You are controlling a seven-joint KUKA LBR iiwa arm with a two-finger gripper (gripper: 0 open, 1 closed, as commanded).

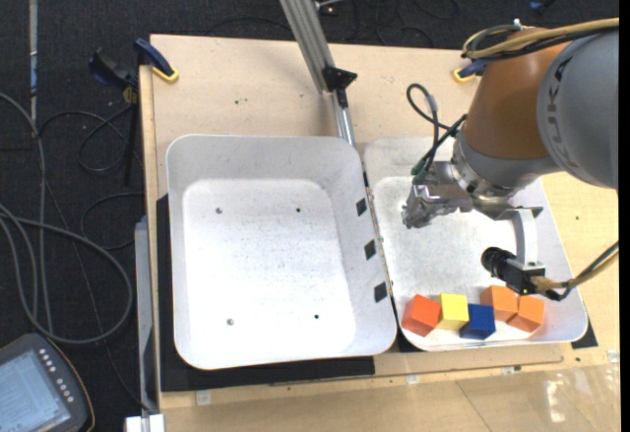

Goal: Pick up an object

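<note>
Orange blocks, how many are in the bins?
3, all along the right bin's near edge: one left of the yellow block, two at the right. The arm may hide more.

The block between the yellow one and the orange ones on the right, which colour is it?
Blue. The block lies near the front wall of the right bin, seen in the camera view.

The grey arm point(576, 105) reaches in from the right, its orange band point(507, 110) just above the wrist. The wrist bends down and leftward, and the claw point(421, 211) hangs low over the upper part of the right bin point(394, 164).
</note>
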